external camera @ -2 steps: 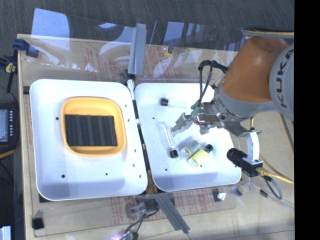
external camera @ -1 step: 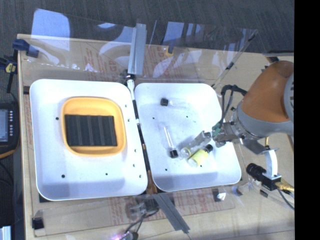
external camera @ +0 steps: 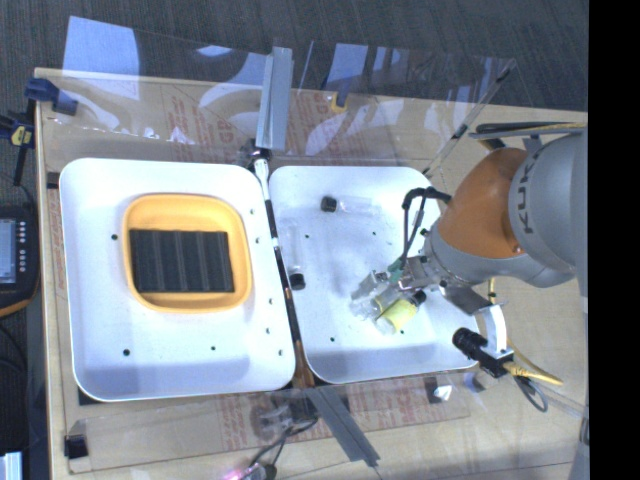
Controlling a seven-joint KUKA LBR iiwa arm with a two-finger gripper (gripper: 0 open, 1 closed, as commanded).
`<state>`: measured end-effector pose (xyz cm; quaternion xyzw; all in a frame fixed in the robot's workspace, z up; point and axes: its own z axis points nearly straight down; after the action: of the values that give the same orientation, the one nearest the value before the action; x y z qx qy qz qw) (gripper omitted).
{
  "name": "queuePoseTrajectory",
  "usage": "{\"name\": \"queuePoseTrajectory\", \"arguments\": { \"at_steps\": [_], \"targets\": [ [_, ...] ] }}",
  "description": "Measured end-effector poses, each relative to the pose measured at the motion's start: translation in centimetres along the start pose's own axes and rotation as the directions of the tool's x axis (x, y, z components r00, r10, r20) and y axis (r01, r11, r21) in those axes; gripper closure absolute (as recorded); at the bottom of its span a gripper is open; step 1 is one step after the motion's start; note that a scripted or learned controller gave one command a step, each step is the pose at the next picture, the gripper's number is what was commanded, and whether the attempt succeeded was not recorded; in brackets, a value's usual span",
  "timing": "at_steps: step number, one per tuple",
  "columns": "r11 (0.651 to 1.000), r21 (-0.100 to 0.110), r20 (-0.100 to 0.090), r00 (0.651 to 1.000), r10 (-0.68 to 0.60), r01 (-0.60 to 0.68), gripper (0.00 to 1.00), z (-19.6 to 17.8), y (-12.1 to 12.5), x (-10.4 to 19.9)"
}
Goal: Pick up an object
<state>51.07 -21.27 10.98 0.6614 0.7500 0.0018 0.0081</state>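
Camera view: I see the hand (external camera: 397, 286) low in the right bin (external camera: 340, 363), directly over a yellow-green object (external camera: 398, 314) lying just beneath it; I cannot tell its grip state.

In the right bin (external camera: 345, 193) most of the white floor lies open, with only a small dark object (external camera: 328, 204) near the back wall and a yellow-green item (external camera: 397, 314) among clear clutter toward the front right, where the arm (external camera: 490, 218) overhangs. The left bin (external camera: 90, 268) is largely taken up by a yellow tray (external camera: 184, 253), leaving bare margins around it. A raised divider (external camera: 280, 268) separates the bins.
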Motion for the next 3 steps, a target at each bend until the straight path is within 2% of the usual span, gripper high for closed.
{"name": "queuePoseTrajectory", "arguments": {
  "at_steps": [1, 2, 3],
  "targets": [
    [0.999, 0.006, -0.007, 0.999, -0.048, 0.048, 0.0, 1.4, 3.1, -0.1],
    [0.994, 0.013, -0.012, 0.994, -0.111, 0.111, 0.0, -2.4, 8.2, 0.5],
    [0.98, 0.014, -0.015, 0.98, -0.198, 0.198, 0.0, 1.9, 2.6, 0.0]
  ]
}}
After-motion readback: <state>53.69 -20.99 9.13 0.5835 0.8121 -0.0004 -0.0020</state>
